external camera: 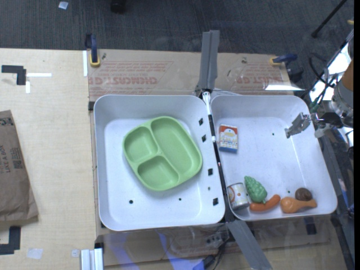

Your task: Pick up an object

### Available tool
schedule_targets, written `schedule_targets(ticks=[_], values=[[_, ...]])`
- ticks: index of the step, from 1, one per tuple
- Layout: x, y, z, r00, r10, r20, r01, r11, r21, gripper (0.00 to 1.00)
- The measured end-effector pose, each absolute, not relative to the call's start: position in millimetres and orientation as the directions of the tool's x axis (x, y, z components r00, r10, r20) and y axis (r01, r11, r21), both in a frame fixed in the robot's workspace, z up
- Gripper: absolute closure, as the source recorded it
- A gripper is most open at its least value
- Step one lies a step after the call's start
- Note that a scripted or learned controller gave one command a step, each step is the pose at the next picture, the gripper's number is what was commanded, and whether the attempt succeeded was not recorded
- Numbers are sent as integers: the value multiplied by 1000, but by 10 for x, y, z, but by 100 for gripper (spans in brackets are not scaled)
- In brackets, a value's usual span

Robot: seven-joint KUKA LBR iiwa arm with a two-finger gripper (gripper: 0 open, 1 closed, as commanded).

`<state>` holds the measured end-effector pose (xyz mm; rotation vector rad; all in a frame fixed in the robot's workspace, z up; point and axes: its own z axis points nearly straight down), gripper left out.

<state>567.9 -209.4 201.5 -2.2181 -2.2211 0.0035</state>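
Small box (228,138) (white, orange-blue label) lies flat.

The wooden bench (50,94) carries two white bins (112,207) side by side, a cardboard sheet (146,75), and a brown paper bag (14,167).

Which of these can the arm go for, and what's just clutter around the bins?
Pickable:
green divided plate
small box
can
green toy
carrot
orange squash
brown ball

Lying about:
paper bag
blue clamps
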Motion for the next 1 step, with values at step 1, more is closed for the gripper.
schedule_targets(ticks=[1], values=[[5683,-2098,2102,-3,1000,-1,1000,3,-3,100]])
